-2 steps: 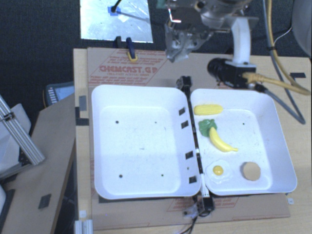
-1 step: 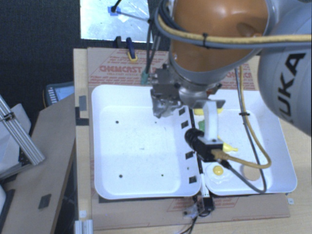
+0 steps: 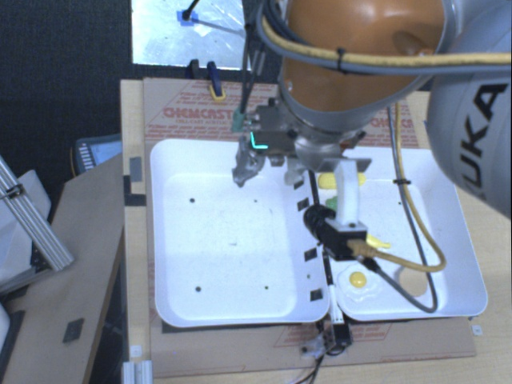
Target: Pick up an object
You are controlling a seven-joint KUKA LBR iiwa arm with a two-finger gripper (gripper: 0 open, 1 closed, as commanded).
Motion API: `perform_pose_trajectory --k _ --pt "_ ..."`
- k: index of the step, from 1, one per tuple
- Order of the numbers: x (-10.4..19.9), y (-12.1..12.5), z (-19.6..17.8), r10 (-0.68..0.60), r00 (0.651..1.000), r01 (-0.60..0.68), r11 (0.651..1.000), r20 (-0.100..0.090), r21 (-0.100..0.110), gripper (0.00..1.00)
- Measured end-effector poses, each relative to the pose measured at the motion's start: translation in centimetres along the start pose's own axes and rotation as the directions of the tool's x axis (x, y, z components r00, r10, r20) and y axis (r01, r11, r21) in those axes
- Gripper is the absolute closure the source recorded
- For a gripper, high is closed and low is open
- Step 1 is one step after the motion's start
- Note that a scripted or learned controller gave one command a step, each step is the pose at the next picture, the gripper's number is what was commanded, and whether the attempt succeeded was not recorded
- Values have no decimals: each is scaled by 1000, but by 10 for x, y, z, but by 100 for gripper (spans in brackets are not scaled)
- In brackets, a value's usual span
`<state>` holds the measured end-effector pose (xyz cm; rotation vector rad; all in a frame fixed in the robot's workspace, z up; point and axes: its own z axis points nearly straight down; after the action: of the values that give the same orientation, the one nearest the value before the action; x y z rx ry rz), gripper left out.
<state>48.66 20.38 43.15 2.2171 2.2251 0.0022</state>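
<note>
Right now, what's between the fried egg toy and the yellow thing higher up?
In the camera view, a black-and-white block on the arm sits between the fried egg toy and the yellow thing.

Dark wall (image 3: pixel 64 46) behind a brown bench (image 3: pixel 88 238), with a foil sheet (image 3: pixel 188 18).

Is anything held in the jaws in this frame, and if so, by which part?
Cannot be told. The gripper hangs over the left bin, and nothing shows beneath it. The fried egg lies in the right bin.
</note>
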Motion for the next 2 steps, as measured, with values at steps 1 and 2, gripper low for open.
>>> perform_pose_trajectory --k 1,2 --pt "30 73 152 2 1000 -2 1000 6 11 0" --pt "30 39 -113 -2 1000 2 1000 -8 -17 0"
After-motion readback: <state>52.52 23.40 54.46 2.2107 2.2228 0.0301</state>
